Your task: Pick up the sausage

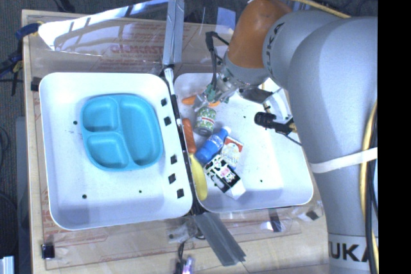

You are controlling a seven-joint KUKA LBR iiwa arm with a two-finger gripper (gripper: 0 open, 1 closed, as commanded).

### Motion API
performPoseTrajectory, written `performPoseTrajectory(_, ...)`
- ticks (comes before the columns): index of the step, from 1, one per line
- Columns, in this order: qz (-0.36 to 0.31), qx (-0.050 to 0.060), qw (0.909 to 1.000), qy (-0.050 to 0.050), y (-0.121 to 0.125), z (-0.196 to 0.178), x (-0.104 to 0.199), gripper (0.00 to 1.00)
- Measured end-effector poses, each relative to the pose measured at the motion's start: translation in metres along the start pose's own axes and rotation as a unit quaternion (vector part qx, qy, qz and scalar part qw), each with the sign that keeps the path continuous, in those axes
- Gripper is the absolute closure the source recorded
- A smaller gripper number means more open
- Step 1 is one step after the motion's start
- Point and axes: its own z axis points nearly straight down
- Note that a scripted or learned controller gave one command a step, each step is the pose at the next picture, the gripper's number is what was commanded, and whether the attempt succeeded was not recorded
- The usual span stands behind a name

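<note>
- You've got two white bins side by side on the worktop: left bin, right bin.
- Left bin holds a blue divided plate, three compartments, lying flat near the bin's middle.
- The sausage is in the right bin, lying along its left wall, orange-red, long axis running roughly up-down in your view.
- Just below the sausage, along the same wall: a yellow banana.
- Right of the sausage: a small green-labelled can, then a blue bottle tilted diagonally, then a black-and-white cow-pattern carton with a red-and-white packet beside it.
- A small orange item sits near the bin's upper left corner; can't tell what it is.
- The arm comes in from your right, orange band above the wrist.
- The pincer is low over the upper left part of the right bin, just above the can, near the sausage's upper end but apart from it.
- Can't tell how the pincer is set; too small and cluttered to read.
- Sausage lies in the bin, not lifted.
</note>
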Motion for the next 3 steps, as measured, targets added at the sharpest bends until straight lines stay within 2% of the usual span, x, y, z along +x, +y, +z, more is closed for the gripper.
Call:
performPoseTrajectory(1,0.0,0.003,1.0,0.003,-0.001,0.001,0.001,0.0)
performPoseTrajectory(2,0.039,-0.016,0.9991,-0.01,-0.035,0.006,0.026,0.0)
performPoseTrajectory(3,-0.005,-0.012,0.9999,-0.006,-0.107,0.011,0.057,0.0)
